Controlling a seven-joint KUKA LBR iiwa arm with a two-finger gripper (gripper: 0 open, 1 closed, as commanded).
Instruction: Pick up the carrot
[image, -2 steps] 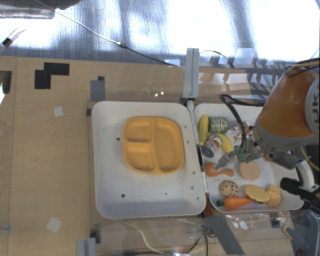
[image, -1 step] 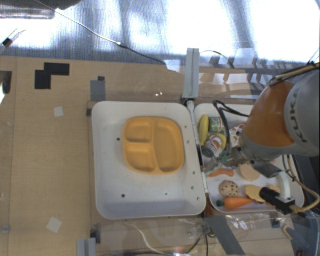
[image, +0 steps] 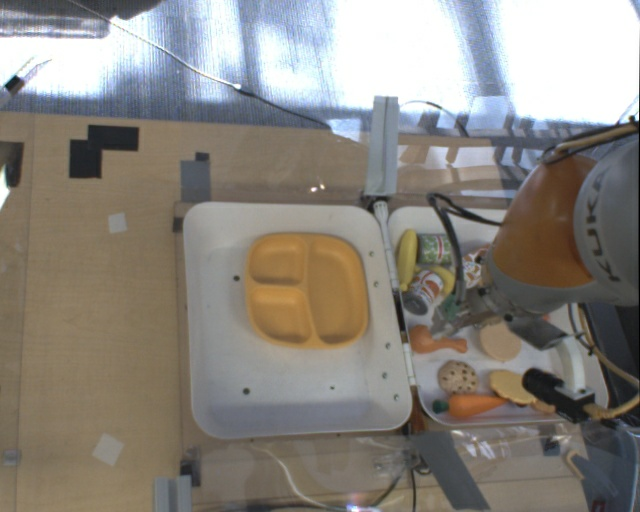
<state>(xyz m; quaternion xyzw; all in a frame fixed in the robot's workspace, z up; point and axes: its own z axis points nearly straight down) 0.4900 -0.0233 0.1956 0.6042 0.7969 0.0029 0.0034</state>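
from the camera view above the bench, the left bin (image: 215, 400) has a yellow divided plate (image: 305, 288) sitting in its middle, and the right bin (image: 428, 408) is the busy one. the carrot (image: 476, 405) lies near the front edge of that right bin, orange, on its side, pointing roughly left to right. just to its left and a bit behind sits a speckled round cookie-like thing (image: 457, 376); at its right end a flat tan piece (image: 512, 386) is touching it or close to it. further back there's a banana (image: 407, 257), a couple of small cans (image: 426, 290) and an orange drumstick-shaped piece (image: 436, 341).

the arm comes in from the right, its big orange band bulking over the back half of the bin. the gripper (image: 455, 315) hangs over the middle of the bin, above the drumstick and near the cans, well short of the carrot. from here i can't tell how far open it is, and i see nothing in its grasp.

so to my eye the picking hasn't started; this looks like the approach. the next move would need the gripper to travel toward the front edge, line up across the carrot's narrow width, and come down without snagging the cookie or the tan piece, with the bin wall close by.
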